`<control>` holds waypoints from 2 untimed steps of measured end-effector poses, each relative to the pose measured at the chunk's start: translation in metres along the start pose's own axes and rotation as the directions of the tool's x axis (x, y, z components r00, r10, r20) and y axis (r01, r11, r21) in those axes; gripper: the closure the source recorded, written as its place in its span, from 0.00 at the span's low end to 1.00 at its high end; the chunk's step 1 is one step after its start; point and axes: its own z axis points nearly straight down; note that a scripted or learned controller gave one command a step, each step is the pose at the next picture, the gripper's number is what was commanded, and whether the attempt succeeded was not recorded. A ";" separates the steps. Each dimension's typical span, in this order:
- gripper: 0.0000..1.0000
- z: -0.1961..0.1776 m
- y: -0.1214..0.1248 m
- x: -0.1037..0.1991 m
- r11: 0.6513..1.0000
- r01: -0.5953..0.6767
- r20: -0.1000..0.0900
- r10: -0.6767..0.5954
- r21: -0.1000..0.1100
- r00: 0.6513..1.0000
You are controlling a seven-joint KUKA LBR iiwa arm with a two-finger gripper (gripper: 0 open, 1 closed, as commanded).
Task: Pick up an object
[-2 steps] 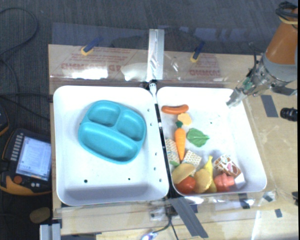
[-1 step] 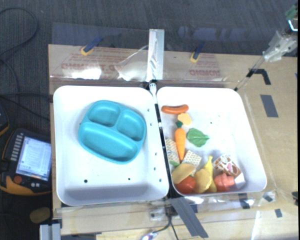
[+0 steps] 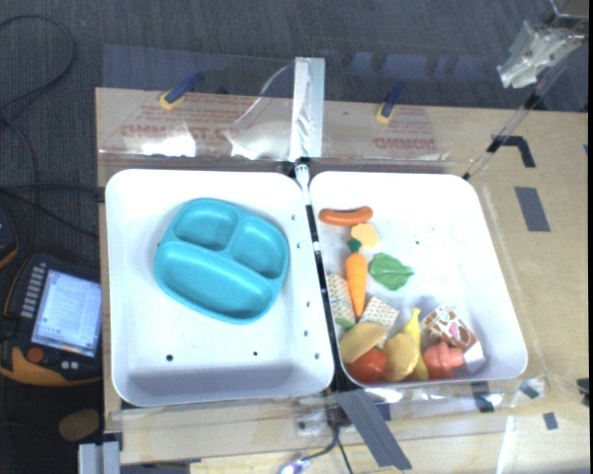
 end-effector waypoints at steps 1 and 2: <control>0.00 0.000 0.000 0.000 1.000 0.000 0.000 0.000 0.001 1.000; 0.00 0.161 -0.032 -0.050 0.990 -0.138 0.001 0.138 0.003 0.990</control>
